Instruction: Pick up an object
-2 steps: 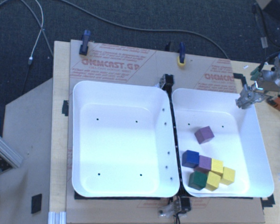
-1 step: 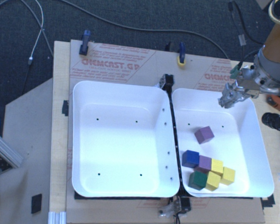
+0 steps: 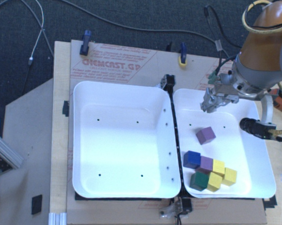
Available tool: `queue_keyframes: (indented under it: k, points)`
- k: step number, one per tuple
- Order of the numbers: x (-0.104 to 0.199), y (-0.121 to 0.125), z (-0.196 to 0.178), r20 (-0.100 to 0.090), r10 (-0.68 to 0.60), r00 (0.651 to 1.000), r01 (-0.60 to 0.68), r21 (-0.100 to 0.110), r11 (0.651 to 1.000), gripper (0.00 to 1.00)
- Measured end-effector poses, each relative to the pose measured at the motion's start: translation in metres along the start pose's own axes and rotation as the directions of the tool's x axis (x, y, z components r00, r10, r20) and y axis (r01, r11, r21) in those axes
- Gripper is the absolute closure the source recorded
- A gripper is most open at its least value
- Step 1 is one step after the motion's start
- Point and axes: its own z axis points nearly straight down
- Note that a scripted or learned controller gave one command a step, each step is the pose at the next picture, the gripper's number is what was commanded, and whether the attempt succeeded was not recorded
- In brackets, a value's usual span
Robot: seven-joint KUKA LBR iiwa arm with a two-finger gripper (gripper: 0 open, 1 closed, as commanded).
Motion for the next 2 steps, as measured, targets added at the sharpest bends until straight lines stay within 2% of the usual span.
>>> queue_keyframes:
  k: [1, 2]
  points:
    - [0.049, -0.013, 0.004, 0.000, 0.000, 1.000, 0.000, -0.001, 1.000, 1.00]
    - [0.096, -0.010, 0.022, 0.000, 0.000, 1.000, 0.000, 0.000, 1.000, 1.00]
